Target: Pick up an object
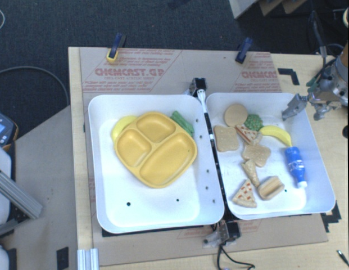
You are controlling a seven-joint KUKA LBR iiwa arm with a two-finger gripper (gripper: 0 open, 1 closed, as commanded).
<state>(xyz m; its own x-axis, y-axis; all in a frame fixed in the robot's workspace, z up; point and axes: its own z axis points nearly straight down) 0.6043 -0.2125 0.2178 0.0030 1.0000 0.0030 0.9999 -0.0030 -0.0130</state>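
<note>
The right bin [317,198] holds several toy foods: a round cookie [236,115], a green broccoli piece [254,121], a banana [276,134], a blue bottle [295,166], a toast slice [226,139], two pizza wedges [245,196], crackers [257,153] and a bread roll [270,187]. My gripper [307,110] hovers over that bin's far right corner, above and to the right of the banana. Its fingers [292,108] stand open with nothing between them.
The left bin [107,207] carries a yellow divided plate [157,148], with a yellow piece [120,126] at its left rim and a green piece [182,122] at its far right. A black divider [211,145] runs between the bins. Clamps [114,48] sit on the bench's far edge.
</note>
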